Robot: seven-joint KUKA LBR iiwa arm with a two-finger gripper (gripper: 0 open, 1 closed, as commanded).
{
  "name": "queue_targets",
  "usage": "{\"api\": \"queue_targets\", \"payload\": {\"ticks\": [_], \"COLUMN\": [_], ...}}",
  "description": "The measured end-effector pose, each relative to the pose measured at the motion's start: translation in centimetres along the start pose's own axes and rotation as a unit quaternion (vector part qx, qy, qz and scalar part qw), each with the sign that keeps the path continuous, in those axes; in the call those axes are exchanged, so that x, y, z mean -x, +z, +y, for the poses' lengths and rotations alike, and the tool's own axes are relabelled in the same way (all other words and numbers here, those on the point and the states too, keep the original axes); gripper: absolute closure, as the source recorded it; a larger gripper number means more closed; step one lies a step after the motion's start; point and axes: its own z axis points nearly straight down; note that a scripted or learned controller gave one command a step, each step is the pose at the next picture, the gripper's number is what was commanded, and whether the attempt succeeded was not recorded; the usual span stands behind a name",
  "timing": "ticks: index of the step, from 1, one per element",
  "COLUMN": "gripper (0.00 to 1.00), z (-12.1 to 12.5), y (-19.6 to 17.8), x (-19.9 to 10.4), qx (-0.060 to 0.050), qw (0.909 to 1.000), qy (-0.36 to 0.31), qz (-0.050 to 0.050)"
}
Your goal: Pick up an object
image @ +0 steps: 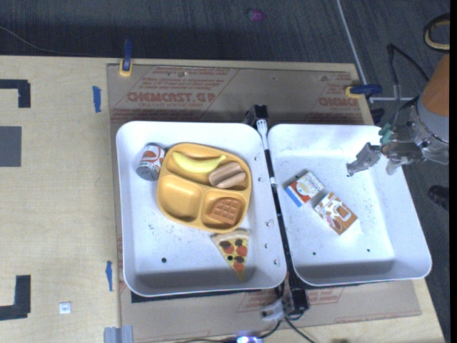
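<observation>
Reading "CHEMCAST GP" on brown board (171,96).

Red print "CHEMCAST GP" on the brown board (171,91); carton labels too small to read.

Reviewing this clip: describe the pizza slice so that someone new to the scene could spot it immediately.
Start at the left bin, which holds a yellow divided tray. Just below the tray's lower right edge lies the pizza slice, a flat triangle pointing down. Unlike the can at the tray's upper left, it is flat with dark toppings.
</observation>
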Motion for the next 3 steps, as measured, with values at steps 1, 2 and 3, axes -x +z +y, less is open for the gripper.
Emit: {"api": "queue_targets", "payload": {"ticks": [1,2,3], "gripper": [0.0,0.0,0.0], "z": [1.1,-5.0,-7.4], "y": [13.7,14.3,14.4], "x": [0.2,-1.2,-5.0], "qx": [0.002,0.008,0.01], "qw": [1.0,1.0,0.9999], "qy": [0.0,0.0,0.0], "qz": [-0.001,-0.002,-0.004]}}
